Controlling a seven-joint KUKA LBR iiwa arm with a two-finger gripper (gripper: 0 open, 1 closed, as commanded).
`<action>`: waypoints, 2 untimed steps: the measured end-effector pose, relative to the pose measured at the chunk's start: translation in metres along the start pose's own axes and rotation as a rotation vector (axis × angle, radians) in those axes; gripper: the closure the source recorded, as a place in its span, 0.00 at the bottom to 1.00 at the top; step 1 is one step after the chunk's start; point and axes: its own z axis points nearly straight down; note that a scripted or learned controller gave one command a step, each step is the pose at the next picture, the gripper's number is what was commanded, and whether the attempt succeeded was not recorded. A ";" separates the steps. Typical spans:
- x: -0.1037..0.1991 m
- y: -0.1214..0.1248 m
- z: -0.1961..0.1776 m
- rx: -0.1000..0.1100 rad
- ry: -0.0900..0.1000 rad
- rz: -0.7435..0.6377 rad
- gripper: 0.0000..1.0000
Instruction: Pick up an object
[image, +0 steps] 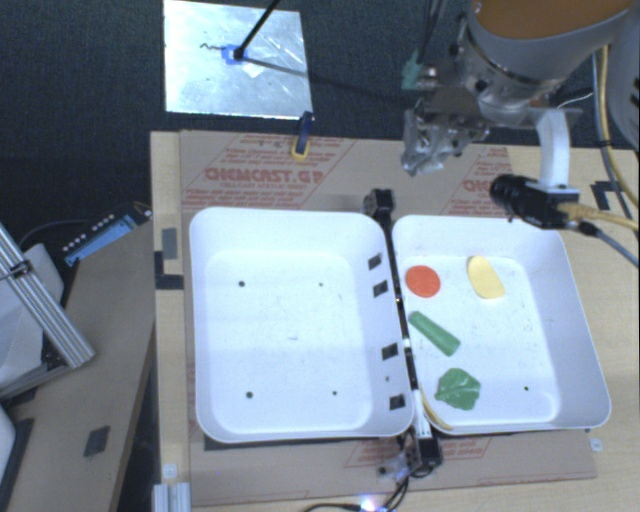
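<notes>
The right bin (570, 330) holds several small objects: a red-orange disc (422, 281), a pale yellow piece (486, 277), a green bar (434, 333) and a green leafy piece (458, 388). My gripper (428, 160) hangs high above the back edge of the bins, beyond the right bin's far left corner, well apart from every object. Nothing shows between its fingers.
The left bin (285, 320) sits beside the right one, joined by a black hinge strip (395, 310). Cardboard (260, 170) lies under both. A black fitting with cables (530, 200) juts out at the right bin's back edge. A shiny sheet (236, 58) lies far left.
</notes>
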 end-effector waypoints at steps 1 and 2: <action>0.011 -0.016 -0.029 0.005 -0.004 0.010 1.00; 0.037 -0.044 -0.060 0.005 -0.003 0.009 1.00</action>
